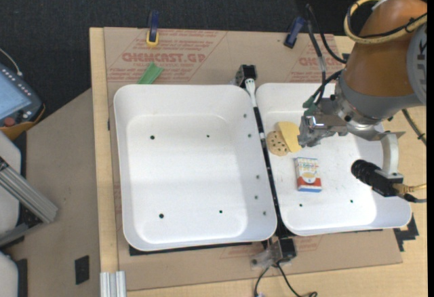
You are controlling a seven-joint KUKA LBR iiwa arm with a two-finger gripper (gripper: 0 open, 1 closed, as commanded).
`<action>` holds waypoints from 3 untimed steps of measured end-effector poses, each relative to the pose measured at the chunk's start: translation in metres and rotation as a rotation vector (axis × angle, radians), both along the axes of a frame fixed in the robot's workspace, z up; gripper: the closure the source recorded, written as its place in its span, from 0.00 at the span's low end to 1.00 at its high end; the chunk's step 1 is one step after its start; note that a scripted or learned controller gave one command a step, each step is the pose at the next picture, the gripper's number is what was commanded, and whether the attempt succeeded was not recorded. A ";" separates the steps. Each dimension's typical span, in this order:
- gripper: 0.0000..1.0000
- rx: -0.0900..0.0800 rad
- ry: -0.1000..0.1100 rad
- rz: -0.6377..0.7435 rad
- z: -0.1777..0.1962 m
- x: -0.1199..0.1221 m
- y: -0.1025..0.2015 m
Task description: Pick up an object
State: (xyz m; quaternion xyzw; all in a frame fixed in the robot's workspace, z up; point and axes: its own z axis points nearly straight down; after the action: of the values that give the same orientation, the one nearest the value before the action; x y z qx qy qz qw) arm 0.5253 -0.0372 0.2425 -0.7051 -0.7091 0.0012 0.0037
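Note:
In the right bin (339,218) lie three things. A round tan cookie with dark chips (275,144) sits near the bin's left wall, and a pale yellow wedge (290,135) touches its right side. A small white box with a red and blue end (308,174) lies a little below them. My gripper (313,127) hangs low over the bin, just right of the yellow wedge and above the box. Its metal body hides the fingertips. Nothing shows between them.
The left bin (135,153) stands beside the right one on a brown cardboard sheet (203,51). A black cylindrical part with a cable (375,178) reaches over the right bin's right side. Clamps (153,30) hold the sheet's far edge.

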 end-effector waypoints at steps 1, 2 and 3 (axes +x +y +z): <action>1.00 -0.002 -0.018 0.001 0.081 0.029 0.046; 1.00 -0.002 -0.002 -0.003 0.067 -0.022 0.071; 1.00 0.001 -0.025 0.001 0.202 -0.011 0.124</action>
State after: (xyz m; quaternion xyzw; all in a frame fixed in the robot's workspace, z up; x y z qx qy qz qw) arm 0.5144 0.0866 0.4448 -0.7046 -0.7095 -0.0080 -0.0050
